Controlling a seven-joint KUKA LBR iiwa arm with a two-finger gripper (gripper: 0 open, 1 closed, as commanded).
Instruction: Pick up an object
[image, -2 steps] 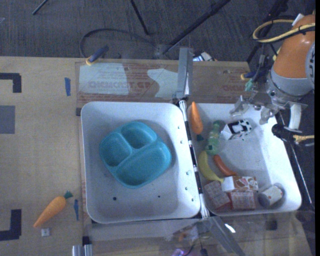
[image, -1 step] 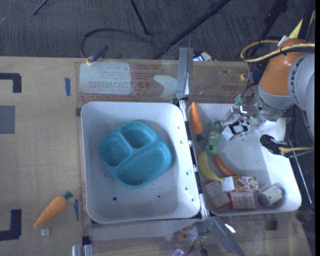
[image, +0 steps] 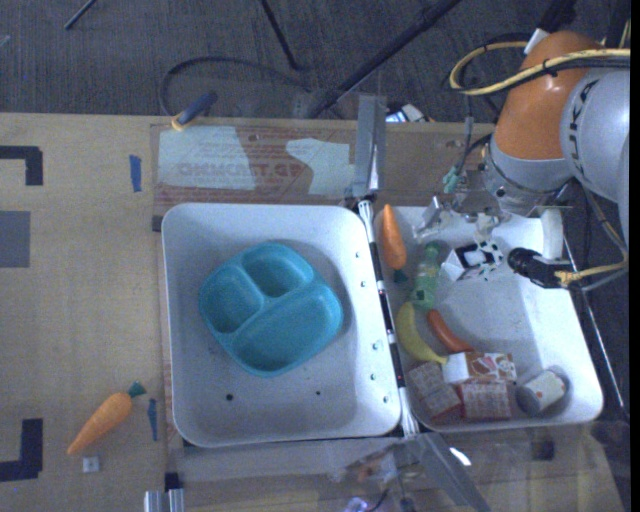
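My gripper (image: 458, 214) hangs over the far left part of the right bin (image: 585, 345), below the orange band of the arm. Just beneath and beside it lie a green bottle (image: 428, 272) and a small black-and-white item (image: 483, 255). An orange carrot-shaped piece (image: 392, 237) leans on the bin's left wall. Nearer the front are a yellow banana (image: 415, 336), a red-orange sausage (image: 449, 332), several small printed boxes (image: 470, 386) and a grey round object (image: 543, 390). Nothing is visibly held by the gripper.
The left bin (image: 190, 400) holds a blue divided plate (image: 270, 305). A toy carrot (image: 100, 421) lies on the bench at the front left. Yellow and black cables (image: 548, 268) run off the arm across the right bin's far right side.
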